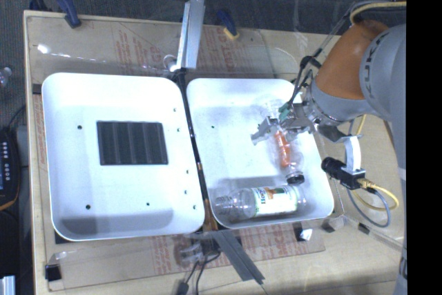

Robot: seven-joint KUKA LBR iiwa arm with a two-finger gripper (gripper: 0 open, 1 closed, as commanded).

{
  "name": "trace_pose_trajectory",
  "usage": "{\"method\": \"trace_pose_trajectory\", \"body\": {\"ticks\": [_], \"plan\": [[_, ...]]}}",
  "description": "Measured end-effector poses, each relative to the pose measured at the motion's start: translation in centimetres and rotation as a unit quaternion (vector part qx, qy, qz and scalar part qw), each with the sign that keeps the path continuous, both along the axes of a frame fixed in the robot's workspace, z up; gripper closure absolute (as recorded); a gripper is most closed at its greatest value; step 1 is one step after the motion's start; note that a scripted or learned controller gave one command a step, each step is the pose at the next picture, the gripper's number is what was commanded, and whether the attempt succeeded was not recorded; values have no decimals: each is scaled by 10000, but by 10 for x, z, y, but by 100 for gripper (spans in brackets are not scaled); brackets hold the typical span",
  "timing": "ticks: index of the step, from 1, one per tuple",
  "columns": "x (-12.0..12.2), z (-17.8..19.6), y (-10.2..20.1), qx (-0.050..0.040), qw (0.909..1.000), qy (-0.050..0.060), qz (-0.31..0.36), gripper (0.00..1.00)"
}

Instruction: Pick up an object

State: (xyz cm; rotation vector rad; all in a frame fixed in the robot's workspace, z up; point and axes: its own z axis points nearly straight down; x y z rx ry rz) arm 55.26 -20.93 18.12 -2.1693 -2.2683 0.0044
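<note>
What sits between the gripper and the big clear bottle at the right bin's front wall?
In the camera view, a small bottle with orange contents lies between the gripper and the clear bottle, its dark cap toward the clear bottle.

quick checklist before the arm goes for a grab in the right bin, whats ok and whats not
1. Gripper is over the right bin: ok.
2. A target lies close by: the small orange bottle sits just below the gripper: ok.
3. Gripper already holds something: cannot tell, the fingers are too small and blurred.
4. Orange bottle has room around it: not ok, its lower end lies close to the large clear bottle.
5. Large clear bottle is reachable: not ok for an easy grab, it lies on its side along the bin's near wall.
6. Left bin is out of the way of the move: ok.
</note>
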Motion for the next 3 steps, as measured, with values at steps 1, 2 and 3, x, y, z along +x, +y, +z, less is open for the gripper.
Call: {"method": "trace_pose_trajectory", "body": {"ticks": [1, 2, 3], "plan": [[12, -36, 1, 9, 9996, 2, 297, 0], [-26, -49, 0, 13, 9938, 2, 1108, 0], [-18, -25, -2, 5, 9937, -11, 1123, 0]]}}
